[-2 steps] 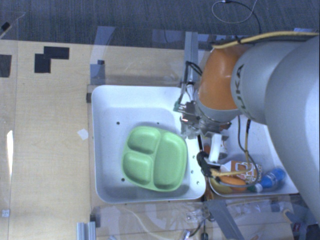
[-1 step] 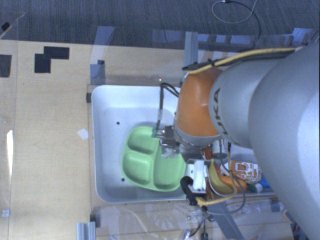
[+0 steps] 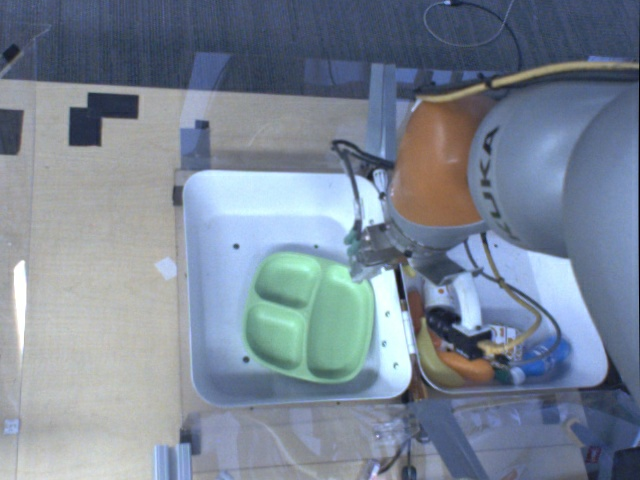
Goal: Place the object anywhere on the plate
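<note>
my end effector hung over the green plate's upper right corner in the left bin; its grip i cannot tell

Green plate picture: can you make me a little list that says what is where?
plate: green plate with three sections, lying in the left bin
arm: grey arm with an orange band, reaching in from the right
hand: hand sits above the plate's upper right edge
right bin: right bin holds a jumble of small things, orange, yellow, blue and black
bench: wooden bench
</note>
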Robot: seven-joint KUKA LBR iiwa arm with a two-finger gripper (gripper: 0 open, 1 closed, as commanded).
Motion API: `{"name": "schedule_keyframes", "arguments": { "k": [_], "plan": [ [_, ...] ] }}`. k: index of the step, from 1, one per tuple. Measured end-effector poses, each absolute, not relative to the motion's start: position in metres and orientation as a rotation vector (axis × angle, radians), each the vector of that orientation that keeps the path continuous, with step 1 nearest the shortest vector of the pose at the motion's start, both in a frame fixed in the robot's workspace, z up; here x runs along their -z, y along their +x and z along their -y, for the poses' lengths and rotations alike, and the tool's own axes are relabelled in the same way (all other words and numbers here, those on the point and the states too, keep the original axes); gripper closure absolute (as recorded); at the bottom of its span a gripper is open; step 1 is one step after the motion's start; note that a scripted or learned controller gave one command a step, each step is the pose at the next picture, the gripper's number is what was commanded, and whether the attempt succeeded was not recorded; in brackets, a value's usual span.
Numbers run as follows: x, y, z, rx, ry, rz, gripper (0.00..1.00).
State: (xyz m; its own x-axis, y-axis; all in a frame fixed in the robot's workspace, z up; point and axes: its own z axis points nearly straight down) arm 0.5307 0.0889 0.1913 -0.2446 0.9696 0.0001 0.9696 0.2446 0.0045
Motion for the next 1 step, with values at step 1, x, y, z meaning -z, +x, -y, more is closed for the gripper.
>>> {"name": "schedule_keyframes", "arguments": {
  "k": [1],
  "plan": [
    [-0.1849,0.5177,-0.0676,-0.006,1.573,-2.716,1.00]
  ]
}}
